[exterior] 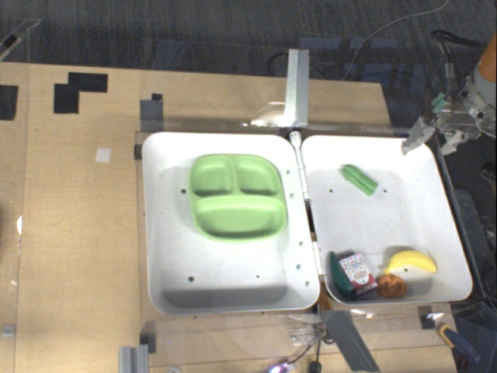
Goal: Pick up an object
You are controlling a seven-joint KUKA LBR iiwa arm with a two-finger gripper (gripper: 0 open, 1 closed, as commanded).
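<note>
Camera view: the gripper (pixel 425 133) hangs over the far right corner of the right bin (pixel 443 208), and whether it is open or shut I cannot tell; nothing shows in its grasp. Inside that bin, a green pickle-like piece (pixel 359 179) lies near the middle, while a banana (pixel 411 263), a small carton (pixel 357 269) and a brown lump (pixel 393 286) cluster along the near wall. The left bin (pixel 167 208) holds a green divided plate (pixel 237 195).

The gripper (pixel 423 134) hangs at the far right, low and tilted, its wrist perhaps level behind it.
</note>
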